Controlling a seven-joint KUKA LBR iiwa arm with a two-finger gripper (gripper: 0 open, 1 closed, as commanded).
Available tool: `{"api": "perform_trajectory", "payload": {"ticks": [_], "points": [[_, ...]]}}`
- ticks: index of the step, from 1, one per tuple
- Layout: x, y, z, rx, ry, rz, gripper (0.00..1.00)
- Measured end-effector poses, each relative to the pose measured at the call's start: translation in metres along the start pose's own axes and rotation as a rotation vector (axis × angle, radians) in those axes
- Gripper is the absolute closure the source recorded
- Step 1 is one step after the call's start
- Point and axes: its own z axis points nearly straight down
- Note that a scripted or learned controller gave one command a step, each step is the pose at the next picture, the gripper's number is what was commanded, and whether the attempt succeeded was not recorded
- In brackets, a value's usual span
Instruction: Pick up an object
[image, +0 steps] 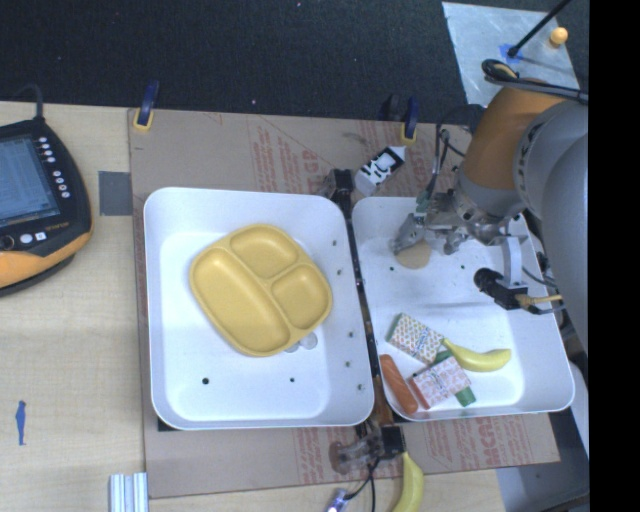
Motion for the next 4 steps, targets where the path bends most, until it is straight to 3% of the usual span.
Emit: {"api": "perform_trajectory", "payload": {"ticks": [1, 2, 3, 4], "points": [[-0.001, 0.001, -0.012, -0.002, -0.001, -0.003, 1.0], [-0.001, 0.001, -0.012, -0.002, -0.001, -0.003, 0.0], [0.018, -0.038, 0.001, 0.004, 0.0, -0.001, 0.0], [0.029, 0.0, 0.0, 0.002, 0.001, -0.001, 0.0]]}}
